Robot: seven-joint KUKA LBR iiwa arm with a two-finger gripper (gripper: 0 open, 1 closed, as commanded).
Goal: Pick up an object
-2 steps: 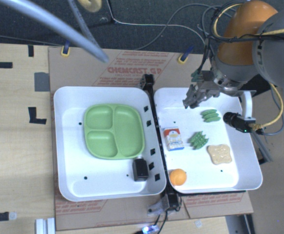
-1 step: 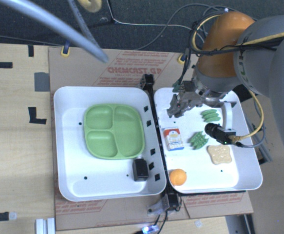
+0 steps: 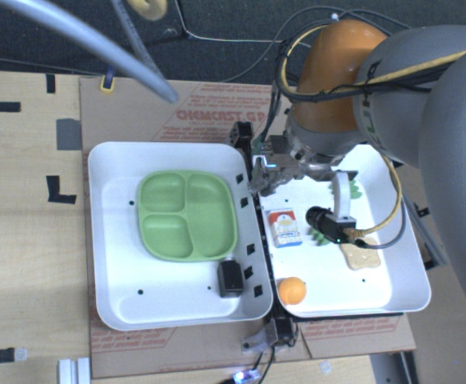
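Orange-banded grey arm (image 3: 336, 70) looms over the right white bin (image 3: 392, 286). Its tool (image 3: 264, 171), grip state impossible to tell, sits by the bins' shared wall. A small red-and-white carton (image 3: 284, 227) lies near; descending here would likely strike that wall.
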